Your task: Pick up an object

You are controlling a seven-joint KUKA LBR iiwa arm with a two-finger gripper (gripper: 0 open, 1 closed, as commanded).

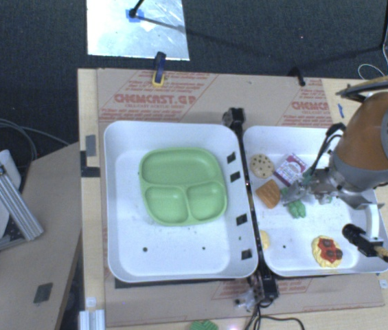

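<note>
**Gripper low over right bin**

Cardboard-topped bench point(180, 91) on dark carpet. Left bin point(121, 184) holds a smooth green divided plate point(182, 185). In the right bin point(286, 256): round cookie point(261, 163) at 11 o'clock, orange cracker point(269, 194), green toy point(297, 208) mid-bin, pizza point(327, 250) at 5. Gripper point(302, 192) sits beside the green toy; grip state cannot be told.

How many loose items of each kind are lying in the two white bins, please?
Green divided plastic tray: 1
Round chocolate-chip cookie: 1
Purple-and-white packet: 1
Orange-brown waffle square: 1
Green toy vegetable: 1
Small pizza: 1
Yellow piece: 1
Total: 7
</note>
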